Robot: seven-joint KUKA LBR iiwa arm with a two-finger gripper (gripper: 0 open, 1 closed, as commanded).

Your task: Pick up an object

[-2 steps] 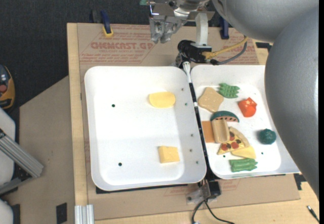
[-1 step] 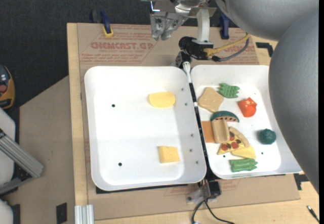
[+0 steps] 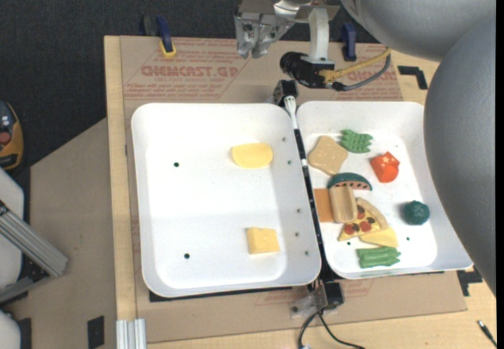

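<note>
gripper [image 3: 253, 38] up high at the far edge, above the tabletop [image 3: 197, 72] beyond both bins, well apart from every object. nothing between its parts; whether released or clenched, cannot tell from this slant.

in the left bin [image 3: 157, 206]: a yellow oval [image 3: 252, 155] toward the far right, a yellow square [image 3: 263, 240] nearer. in the right bin [image 3: 409, 123]: a tan slice [image 3: 327, 156] near the divider, a green leaf [image 3: 357, 140] just beside it, a red piece [image 3: 385, 167] further right, a dark green lump [image 3: 416, 213] by the right wall, a pizza slice [image 3: 364, 222] and a green pod [image 3: 379, 258] at the near end, crowded together.

judged from this, task at its start: nothing lifted, no object reached, no descent begun. left to do: choosing a target, moving over a bin, lowering, closing, lifting. easiest candidates likely the two yellow pieces, lying well apart in the left bin.
</note>
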